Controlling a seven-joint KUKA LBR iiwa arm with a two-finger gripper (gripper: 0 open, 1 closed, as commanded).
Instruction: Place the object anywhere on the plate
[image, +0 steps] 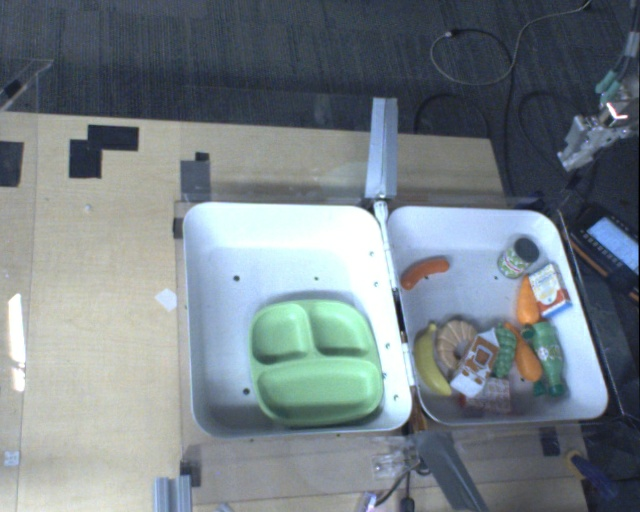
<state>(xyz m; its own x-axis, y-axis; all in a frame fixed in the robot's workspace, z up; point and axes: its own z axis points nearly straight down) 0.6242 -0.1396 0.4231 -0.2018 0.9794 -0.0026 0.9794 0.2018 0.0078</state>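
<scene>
We see a wide, pale wooden tabletop (100, 300) with two white bins on it, side by side. The left bin (215, 250) holds a big green plate (315, 365) with three hollows. The plate lies near the bin's front edge, a bit closer to the bin's right wall than to its left one. The right bin (450, 235) holds all the small things, and a wall stands between them and the plate. Most of them are heaped near the right bin's front edge. A yellow banana (428, 362) lies at the left end of the heap, close to the bin's left wall. Just beside it is a round brown bun (458, 340), which touches a white and orange packet (478, 368). A green bottle (548, 355) lies toward the front right corner. An orange carrot (527, 300) lies a bit further back, next to a small white box (549, 288) by the right wall. A reddish sausage (425, 270) lies alone near the back left corner. A little round can (518, 255) stands near the back right corner.
</scene>
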